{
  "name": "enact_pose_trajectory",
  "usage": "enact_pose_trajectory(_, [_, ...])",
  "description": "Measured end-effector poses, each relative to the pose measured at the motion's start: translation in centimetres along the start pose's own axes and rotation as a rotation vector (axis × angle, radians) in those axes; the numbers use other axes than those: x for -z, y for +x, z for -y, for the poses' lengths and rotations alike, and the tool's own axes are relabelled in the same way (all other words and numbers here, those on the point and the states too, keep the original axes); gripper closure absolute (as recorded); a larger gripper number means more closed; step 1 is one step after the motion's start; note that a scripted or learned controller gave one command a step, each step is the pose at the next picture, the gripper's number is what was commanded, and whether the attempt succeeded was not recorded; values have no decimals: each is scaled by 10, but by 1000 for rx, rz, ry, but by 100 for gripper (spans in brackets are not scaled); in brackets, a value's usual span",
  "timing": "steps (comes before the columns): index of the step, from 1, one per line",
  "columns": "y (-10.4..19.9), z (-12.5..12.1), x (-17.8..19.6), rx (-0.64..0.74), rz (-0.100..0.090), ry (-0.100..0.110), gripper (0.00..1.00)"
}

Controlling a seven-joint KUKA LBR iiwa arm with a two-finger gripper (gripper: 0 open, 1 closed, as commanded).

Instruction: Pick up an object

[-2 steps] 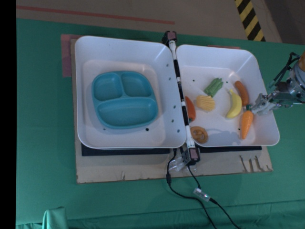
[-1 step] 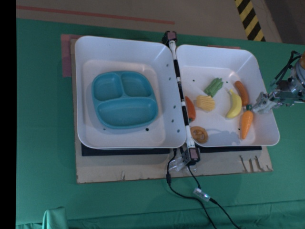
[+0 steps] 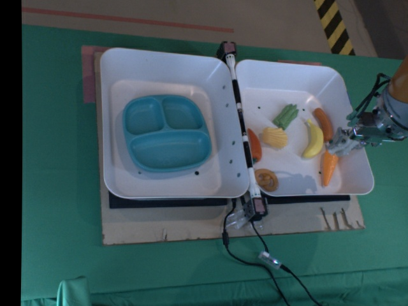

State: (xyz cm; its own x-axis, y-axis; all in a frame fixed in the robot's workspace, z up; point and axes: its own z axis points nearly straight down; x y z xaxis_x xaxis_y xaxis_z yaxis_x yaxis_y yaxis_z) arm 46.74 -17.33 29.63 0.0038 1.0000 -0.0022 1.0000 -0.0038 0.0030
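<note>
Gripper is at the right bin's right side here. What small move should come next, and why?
Probably a short descent onto the carrot. The gripper sits just above the carrot's upper end, near the right bin's right wall, and nothing shows between its fingers. The banana lies close to the left, so drifting that way risks nudging it.

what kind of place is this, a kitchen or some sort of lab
Probably a robot lab or test cell, not a kitchen: a hazard-striped floor marking, toy food such as a banana in a white bin, and a gripper.

Robot lab: hazard-striped floor tape (image 3: 331, 14), green bench cover (image 3: 57, 139), 2 bins (image 3: 108, 107).
</note>
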Motion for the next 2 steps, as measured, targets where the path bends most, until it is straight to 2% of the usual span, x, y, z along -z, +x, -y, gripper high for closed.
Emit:
enact_pose_trajectory(1, [-14,-47,-26,0,2,-2,100])
enact_pose_trajectory(2, [-14,-27,63,0,1,-2,100])
